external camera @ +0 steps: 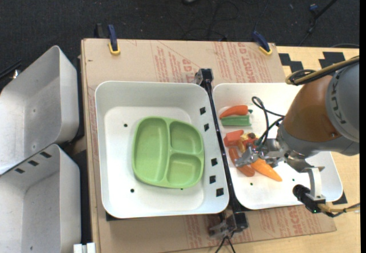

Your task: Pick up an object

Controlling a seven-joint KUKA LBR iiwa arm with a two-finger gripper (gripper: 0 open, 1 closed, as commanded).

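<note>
**Colleague:** What do you have on the feed?

**Operator:** I see the two white bins side by side. The left bin holds a green divided plate, lying flat near its middle. The right bin holds a small heap of toy vegetables along its left side, close to the divider between the bins.

**Colleague:** Which pieces can you make out?

**Operator:** At the top, an orange carrot with a green end, and just below it a flat green piece. Lower down is a reddish-orange piece, then another orange carrot pointing toward the lower right.

**Colleague:** And the arm?

**Operator:** The arm reaches in from the right, its orange band over the right bin. The gripper is down in the heap, right among the orange pieces and beside the lower carrot.

**Colleague:** Is it pinching anything?

**Operator:** I cannot tell. The metal tip blends with the toys around it, so I can't say if the pincer is spread or pressed together.
</note>
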